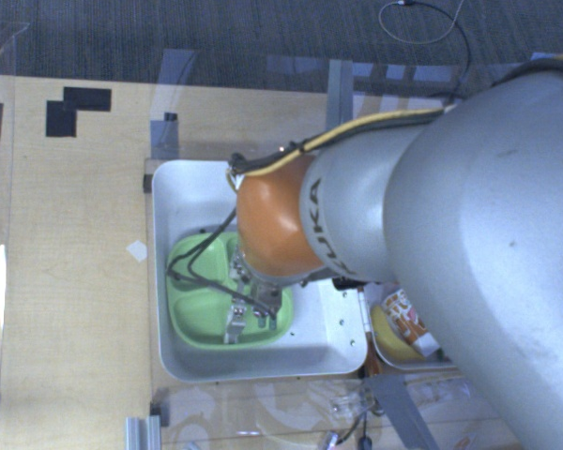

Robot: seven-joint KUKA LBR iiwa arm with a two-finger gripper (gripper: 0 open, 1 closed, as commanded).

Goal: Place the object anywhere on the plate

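Observation:
A light green plate lies in the left white bin, toward its front left. My gripper hangs low over the plate's right half, under the orange wrist band, with black cables looping beside it. The wrist hides the gripper's tips and whatever may be between them. I see no loose object on the bare part of the plate. In the right bin, a red and white packet rests on a yellow round item, and the arm covers both in part.
The grey arm covers most of the right bin and the back right of the left bin. Light wooden bench stretches to the left. A metal frame post stands behind the bins.

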